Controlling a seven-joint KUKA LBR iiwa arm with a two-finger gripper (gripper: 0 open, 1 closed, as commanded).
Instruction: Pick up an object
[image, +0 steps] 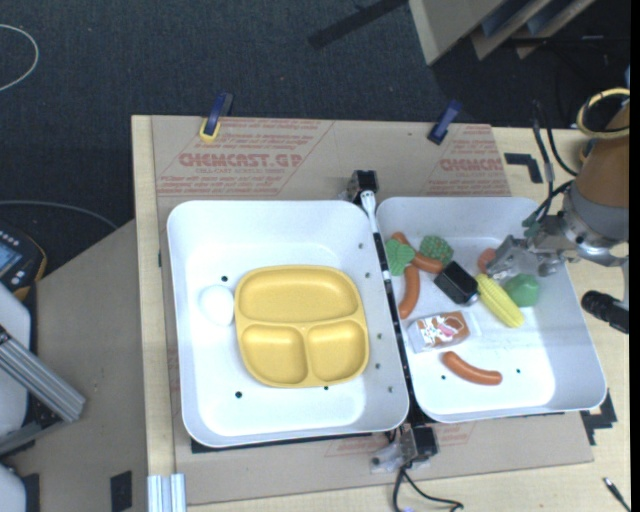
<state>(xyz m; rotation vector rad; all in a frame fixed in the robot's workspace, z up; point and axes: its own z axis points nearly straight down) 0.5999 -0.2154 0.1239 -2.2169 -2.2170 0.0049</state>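
Reaching in from the right, I have my gripper low over the upper right part of the right bin, just above a small cluster of toy food. Whether anything sits between its tips I cannot tell — they blur into the clutter beneath. Right below lies a yellow corn cob, slanting down toward the bin's middle, and a green piece touches its right side. A bit of orange-red peeks out just left of my gripper (too hidden to name).

Further left in the same bin, a black block lies tilted beside the corn, and above it a green leafy item rests next to a carrot and a second green piece near the bin's left wall. A long orange sausage lies nearly upright along that wall. Lower down sits a small packet with a red and white print, and below it a red sausage lies on bare white floor, well apart from my gripper.

The left bin holds a yellow divided tray — three compartments, filling the middle — with a white round thing touching its left edge
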